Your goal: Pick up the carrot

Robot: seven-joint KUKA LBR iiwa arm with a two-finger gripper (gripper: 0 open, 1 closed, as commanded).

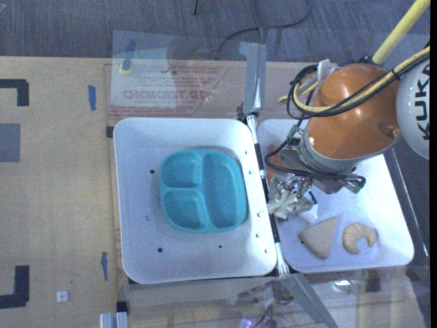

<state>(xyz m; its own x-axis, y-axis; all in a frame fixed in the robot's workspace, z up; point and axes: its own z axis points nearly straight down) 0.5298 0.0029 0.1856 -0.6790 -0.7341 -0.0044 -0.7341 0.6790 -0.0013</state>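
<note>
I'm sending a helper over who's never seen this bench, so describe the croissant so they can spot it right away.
Look at the right-hand white bin, the one the grey and orange arm hangs over. Along its near edge lie two pale food pieces side by side. The croissant is the right one: golden, curved and ridged, unlike the flat, smooth wedge beside it.

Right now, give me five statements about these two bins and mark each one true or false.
1. A blue divided plate lies in the left bin. True.
2. The plate holds a croissant. False: the croissant lies in the right bin.
3. A pale wedge lies beside the croissant. True.
4. The claw hangs over the left bin's middle. False: it is at the right bin's left edge.
5. The arm has a green band. False: the band is orange.
</note>
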